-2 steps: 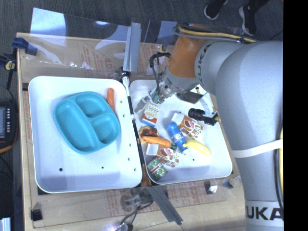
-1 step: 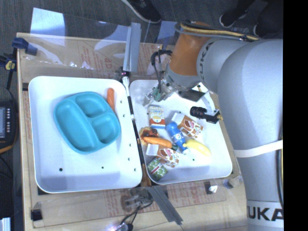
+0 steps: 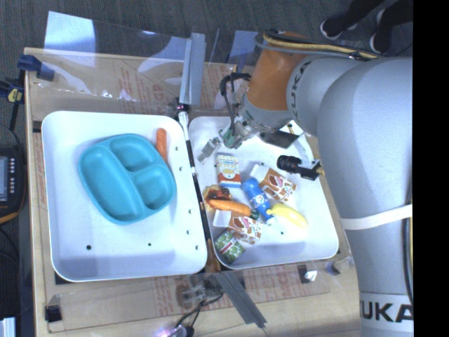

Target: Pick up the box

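Where the two-finger gripper (image 3: 233,136) hangs over the far left corner of the right shallow white bin (image 3: 319,248), I cannot tell whether it is open or closed. The small white-and-red cardboard box (image 3: 227,167) lies just beside it, near a blue plastic bottle (image 3: 256,196).

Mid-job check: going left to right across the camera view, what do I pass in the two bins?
In order: blue divided tray → orange carrot at the left bin's right edge → small box → blue bottle → yellow banana.
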Robot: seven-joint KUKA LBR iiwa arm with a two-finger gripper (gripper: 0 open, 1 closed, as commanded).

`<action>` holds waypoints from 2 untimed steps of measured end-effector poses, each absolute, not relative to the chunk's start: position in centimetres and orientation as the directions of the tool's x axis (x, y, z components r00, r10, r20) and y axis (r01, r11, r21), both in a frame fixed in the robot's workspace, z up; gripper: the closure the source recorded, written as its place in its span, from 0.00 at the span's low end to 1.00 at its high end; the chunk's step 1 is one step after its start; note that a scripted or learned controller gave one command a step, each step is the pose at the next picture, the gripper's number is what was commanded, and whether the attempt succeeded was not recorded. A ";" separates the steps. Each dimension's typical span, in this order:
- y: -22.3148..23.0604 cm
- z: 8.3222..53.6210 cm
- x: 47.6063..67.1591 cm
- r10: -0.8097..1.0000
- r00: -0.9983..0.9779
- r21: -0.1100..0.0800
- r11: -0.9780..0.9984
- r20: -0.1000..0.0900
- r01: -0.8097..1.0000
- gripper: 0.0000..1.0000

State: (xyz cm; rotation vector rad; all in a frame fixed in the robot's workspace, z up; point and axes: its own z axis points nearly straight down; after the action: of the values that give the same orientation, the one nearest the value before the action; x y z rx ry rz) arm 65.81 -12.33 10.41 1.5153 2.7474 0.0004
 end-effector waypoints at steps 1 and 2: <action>-15.4 9.1 62.7 0.844 -0.536 -0.003 0.536 0.002 0.844 0.00; -15.4 10.3 62.8 0.843 -0.539 -0.001 0.539 0.000 0.843 1.00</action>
State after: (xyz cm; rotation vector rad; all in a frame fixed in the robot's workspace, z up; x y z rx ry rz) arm 62.83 -15.38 10.29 1.5091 2.7557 -0.0015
